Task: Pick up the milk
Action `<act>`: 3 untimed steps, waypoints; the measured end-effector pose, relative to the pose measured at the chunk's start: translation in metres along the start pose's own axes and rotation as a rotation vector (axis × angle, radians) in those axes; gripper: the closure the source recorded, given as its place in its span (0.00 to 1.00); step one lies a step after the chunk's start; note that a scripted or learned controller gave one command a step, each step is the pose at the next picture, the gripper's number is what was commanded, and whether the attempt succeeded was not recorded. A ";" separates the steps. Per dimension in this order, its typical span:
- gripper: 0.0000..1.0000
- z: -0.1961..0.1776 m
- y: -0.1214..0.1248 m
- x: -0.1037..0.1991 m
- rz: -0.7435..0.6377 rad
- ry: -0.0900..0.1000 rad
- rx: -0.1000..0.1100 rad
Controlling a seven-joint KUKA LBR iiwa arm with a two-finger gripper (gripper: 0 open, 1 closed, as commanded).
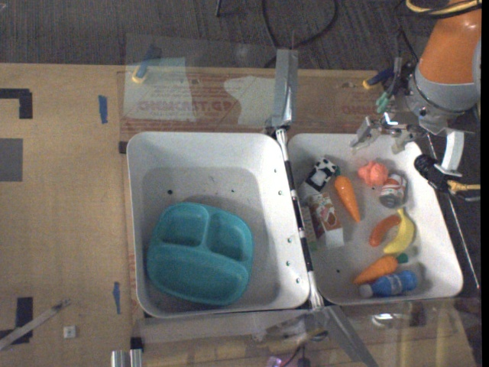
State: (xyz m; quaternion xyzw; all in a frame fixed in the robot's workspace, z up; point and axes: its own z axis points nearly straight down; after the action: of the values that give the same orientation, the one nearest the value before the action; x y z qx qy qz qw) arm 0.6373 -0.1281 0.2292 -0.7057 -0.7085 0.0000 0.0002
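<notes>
The milk is a small carton with black and white cow patches, lying at the upper left of the right bin, close to the divider. My gripper hangs over the bin's upper rim, up and to the right of the milk and well apart from it. Its fingers are spread open with nothing between them.
The right bin also holds a red and white carton, a carrot, a pink toy, a small can, a banana, a second carrot and a blue bottle. A teal divided plate lies in the left bin.
</notes>
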 end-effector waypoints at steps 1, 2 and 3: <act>0.00 0.111 0.019 0.021 0.108 -0.002 -0.037; 0.00 0.043 0.030 0.040 0.331 -0.001 -0.003; 0.00 0.125 0.001 0.035 0.424 0.000 -0.003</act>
State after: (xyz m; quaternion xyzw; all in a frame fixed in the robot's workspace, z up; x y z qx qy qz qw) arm 0.6378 -0.0928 0.1040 -0.8388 -0.5444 -0.0011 -0.0009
